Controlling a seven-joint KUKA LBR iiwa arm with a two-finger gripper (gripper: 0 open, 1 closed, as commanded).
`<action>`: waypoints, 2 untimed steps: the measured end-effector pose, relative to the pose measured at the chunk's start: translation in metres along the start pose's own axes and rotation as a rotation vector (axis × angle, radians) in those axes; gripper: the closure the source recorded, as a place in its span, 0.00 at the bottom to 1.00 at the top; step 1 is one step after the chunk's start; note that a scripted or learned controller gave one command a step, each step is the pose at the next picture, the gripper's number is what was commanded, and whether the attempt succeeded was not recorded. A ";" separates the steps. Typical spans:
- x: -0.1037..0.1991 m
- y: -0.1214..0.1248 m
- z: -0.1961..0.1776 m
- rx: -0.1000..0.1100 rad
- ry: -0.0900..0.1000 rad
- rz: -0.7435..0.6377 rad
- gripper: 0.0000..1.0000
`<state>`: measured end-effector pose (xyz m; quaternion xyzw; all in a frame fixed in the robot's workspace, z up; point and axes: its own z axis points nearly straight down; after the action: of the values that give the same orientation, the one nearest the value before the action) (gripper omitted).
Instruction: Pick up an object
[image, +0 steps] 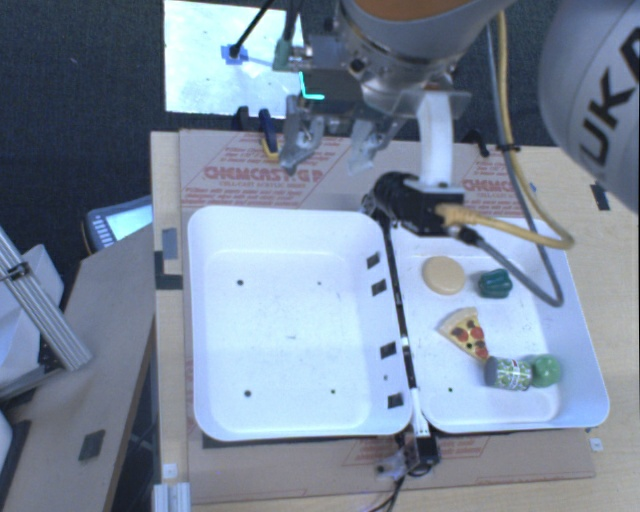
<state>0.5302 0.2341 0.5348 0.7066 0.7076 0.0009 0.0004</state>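
- we see the hand (328, 143) near the top of the camera view, above the far rim of the bins, with its two fingers (298, 148) spread apart and nothing between them.
- under the hand lies the brown cardboard sheet (240, 180) with red lettering that covers the worktop (110, 330) beneath the bins.
- just right of the hand, a white post (436, 145) comes down to a black fitting (408, 203) at the far edge of the right bin, and a yellow cable (510, 232) and a grey cable (530, 270) run out from it over the bin.
- the left bin (290, 320) sits just below the hand in the view; we see only small dark dots on its white floor.
- the right bin (570, 390) touches the left one along a shared edge lined with black clips (379, 288).
- the objects to pick all lie in the right bin, well apart from the hand: a round tan disc (444, 275) with a dark green piece (494, 284) just beside it, a toy pizza slice (465, 332) nearer us, and a small can-like piece (509, 374) touching a green ball (545, 370) toward the near right corner.
- the grey arm (590, 90) fills the upper right.
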 end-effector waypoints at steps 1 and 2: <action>0.000 0.000 -0.012 -0.003 0.001 -0.002 1.00; -0.001 0.034 0.228 0.014 -0.007 0.002 1.00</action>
<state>0.5647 0.2332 0.3072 0.7073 0.7069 -0.0065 -0.0023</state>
